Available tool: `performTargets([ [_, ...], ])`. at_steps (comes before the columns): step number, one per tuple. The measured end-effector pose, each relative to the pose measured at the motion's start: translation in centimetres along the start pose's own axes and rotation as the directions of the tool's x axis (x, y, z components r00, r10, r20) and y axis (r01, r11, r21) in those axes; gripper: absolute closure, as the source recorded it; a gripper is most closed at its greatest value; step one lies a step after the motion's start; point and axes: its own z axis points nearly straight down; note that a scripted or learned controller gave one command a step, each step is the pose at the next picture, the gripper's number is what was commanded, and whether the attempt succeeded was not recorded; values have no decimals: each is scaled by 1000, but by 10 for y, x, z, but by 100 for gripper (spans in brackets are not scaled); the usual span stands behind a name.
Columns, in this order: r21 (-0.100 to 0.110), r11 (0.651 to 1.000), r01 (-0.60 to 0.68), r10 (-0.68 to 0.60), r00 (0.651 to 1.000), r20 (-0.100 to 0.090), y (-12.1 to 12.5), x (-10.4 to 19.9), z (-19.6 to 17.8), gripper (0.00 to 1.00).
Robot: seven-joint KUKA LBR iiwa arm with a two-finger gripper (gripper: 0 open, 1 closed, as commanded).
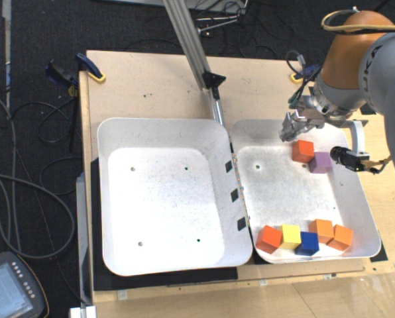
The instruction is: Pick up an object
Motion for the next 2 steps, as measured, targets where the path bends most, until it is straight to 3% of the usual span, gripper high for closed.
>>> performTargets([
  [1, -3, 1000, 1, -1, 1000, 1, -1, 3, -64, 100],
  [2, 8, 1000, 0, 0, 1000, -1, -1, 3, -35, 100],
])
